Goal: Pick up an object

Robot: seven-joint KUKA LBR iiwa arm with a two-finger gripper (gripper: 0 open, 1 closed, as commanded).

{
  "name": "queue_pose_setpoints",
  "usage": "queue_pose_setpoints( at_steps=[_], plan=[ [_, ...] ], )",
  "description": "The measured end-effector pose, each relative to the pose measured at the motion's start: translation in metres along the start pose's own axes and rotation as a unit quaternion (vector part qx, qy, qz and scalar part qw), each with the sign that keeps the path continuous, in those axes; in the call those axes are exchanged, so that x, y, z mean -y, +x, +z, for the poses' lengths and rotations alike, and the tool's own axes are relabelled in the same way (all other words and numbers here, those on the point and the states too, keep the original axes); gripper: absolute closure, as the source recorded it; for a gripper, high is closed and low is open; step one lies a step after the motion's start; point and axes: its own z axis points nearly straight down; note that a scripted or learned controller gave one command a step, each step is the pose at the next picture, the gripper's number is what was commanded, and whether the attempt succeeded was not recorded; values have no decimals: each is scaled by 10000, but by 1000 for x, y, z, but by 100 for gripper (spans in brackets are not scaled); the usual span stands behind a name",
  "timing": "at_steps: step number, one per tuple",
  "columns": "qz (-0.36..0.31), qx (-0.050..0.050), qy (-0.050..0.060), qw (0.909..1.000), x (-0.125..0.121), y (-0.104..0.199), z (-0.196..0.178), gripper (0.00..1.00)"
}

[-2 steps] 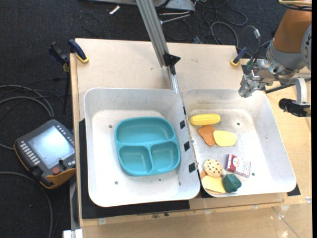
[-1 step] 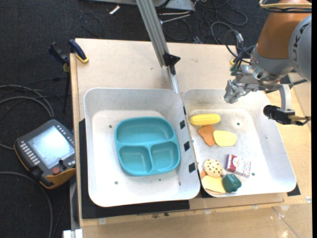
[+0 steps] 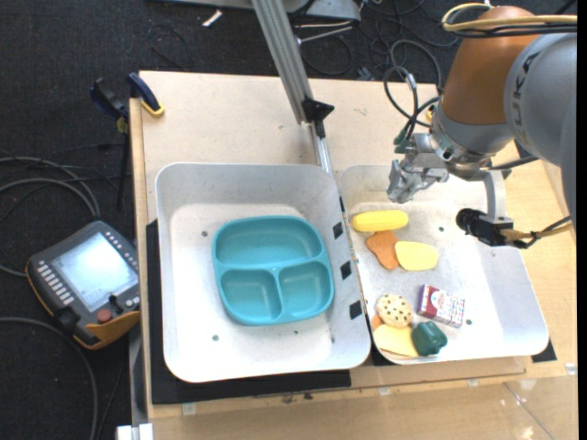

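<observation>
Claw (image 3: 404, 187) above right bin's (image 3: 514, 287) far end, grip state unclear. Nearest: banana (image 3: 380, 220), just below-left toward camera, long axis left-right.

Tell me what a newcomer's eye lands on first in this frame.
Probably the teal divided tray, alone in the left bin. Next, the cluster of toy food in the right bin, with a yellow banana uppermost. The gripper hangs just above that banana.
</observation>
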Motion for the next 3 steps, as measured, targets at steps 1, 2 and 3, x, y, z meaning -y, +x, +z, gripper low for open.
queue_pose_setpoints(
  at_steps=[1, 2, 3],
  plan=[
    [-2, -1, -7, 10000, 28, 49, -12, 100],
    [2, 0, 4, 10000, 52, 97, -4, 100],
    [-3, -2, -16, 10000, 63, 148, -18, 100]
  ],
)
